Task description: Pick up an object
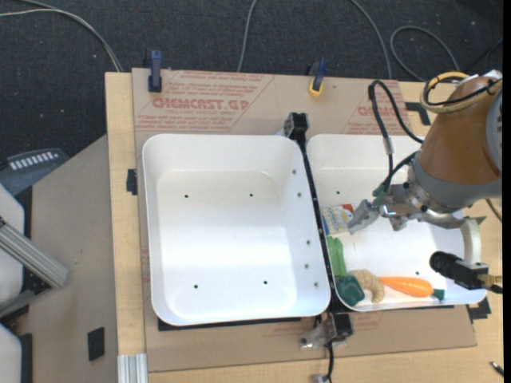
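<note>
The gripper (361,216) hangs low in the right bin (359,154), reaching in from the worktop's right edge, its tip close to the wall the two bins share. How wide it stands I cannot tell; the tip is a small grey blur against white plastic, and nothing is plainly between it. Just beside the tip, against that shared wall, sits a small packet (342,216) with red and blue print. That looks like the target, though whether metal is touching it I cannot say.

Further along the same wall, toward the worktop's near edge, lies a green stick-like piece (335,255), then a dark green lump (350,288) in the bin's near corner, a pale tan root-like thing (369,283) just beside it, and an orange carrot (409,286) lying along the near wall. The left bin (231,222) sits alongside on the cardboard-covered worktop (200,94).

By my reading, this is the approach or closing step, with no lift made yet. The next move calls for settling squarely over the packet and shutting firmly. The wall crowds one side, so a slip or a pinch on plastic is the risk. Then a straight lift to prove the grasp.
</note>
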Motion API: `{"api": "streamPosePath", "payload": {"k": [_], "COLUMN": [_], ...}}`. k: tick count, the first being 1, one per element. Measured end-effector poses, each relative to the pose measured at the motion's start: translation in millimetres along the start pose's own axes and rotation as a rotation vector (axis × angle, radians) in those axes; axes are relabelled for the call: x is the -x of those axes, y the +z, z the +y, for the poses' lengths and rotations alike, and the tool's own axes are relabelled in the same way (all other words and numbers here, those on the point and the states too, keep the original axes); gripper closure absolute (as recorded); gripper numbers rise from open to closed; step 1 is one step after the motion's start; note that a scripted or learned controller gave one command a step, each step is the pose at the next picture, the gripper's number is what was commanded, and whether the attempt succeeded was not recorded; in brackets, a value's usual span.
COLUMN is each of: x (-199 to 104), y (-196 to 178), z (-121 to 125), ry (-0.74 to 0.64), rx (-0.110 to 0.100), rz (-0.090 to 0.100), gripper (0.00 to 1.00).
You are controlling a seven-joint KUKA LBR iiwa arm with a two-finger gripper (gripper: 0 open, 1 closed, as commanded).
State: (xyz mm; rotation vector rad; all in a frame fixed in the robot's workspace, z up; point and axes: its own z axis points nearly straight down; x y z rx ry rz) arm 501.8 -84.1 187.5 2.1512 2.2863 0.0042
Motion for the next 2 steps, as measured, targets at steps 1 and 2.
{"api": "streamPosePath", "payload": {"k": [1,2], "x": [14.6,28.8], "y": [55.2,100.0], "z": [40.3,56.9], "ry": [0.06,0.06], "rx": [-0.006,0.003], "rz": [0.0,0.001], "gripper": [0.0,0.0]}}
